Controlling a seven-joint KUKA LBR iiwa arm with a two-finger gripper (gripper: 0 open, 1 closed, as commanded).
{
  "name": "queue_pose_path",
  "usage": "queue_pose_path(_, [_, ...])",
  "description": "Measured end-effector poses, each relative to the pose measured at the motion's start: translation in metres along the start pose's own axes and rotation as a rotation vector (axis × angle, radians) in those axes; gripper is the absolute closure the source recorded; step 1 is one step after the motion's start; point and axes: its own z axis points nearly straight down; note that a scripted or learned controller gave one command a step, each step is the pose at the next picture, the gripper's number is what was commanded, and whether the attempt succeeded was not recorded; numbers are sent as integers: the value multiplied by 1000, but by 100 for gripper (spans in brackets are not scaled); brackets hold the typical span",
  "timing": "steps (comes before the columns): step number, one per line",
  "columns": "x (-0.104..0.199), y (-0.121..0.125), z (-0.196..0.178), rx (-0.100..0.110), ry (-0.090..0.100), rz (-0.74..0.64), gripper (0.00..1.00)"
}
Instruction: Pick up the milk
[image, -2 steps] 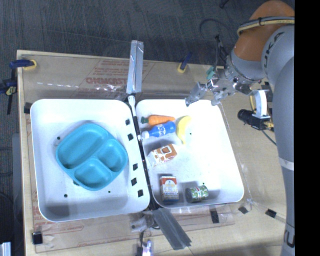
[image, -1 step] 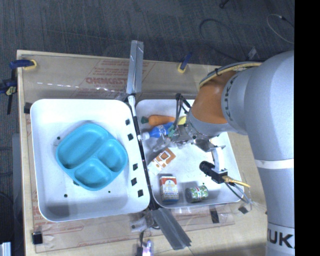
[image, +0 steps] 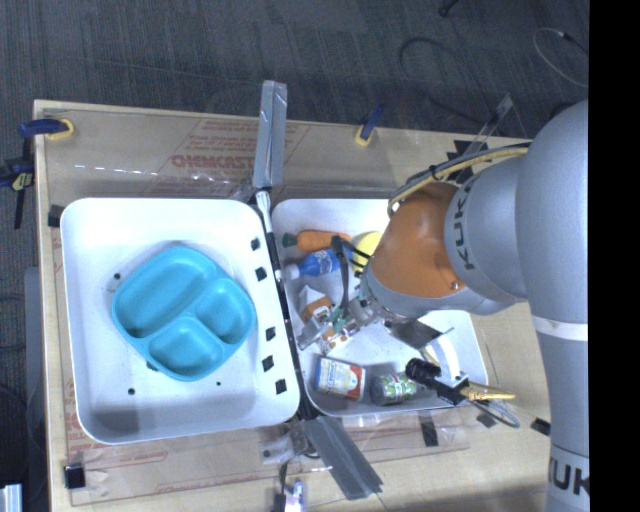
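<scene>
So the arm (image: 500, 240) is reaching in over the right bin (image: 330, 212), and the hand (image: 335, 325) is down near that bin's left wall, about halfway along it. Honestly can't tell whether the hand is wide or narrow from this angle, since it's a jumble of metal bits there, and I can't see anything held in it.

The milk (image: 338, 378) looks like the little white carton with the red label, lying on its side by the bin's near edge, toward the near-left corner. It sits near the hand but apart from it. A greenish can (image: 395, 388) lies just beside it along the same edge.

Up by the far edge there's an orange thing (image: 320, 240), a yellow thing (image: 367, 243) partly under the arm, and a blue-and-white bottle (image: 318, 265). A small box (image: 318, 303) is close to the hand.

The left bin (image: 100, 400) has a blue divided tray (image: 185, 310) in the middle. Both bins sit on the counter (image: 130, 130).
</scene>
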Motion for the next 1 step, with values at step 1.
queue_pose_path(1, [3, 1, -8, 3, 7, -7, 100])
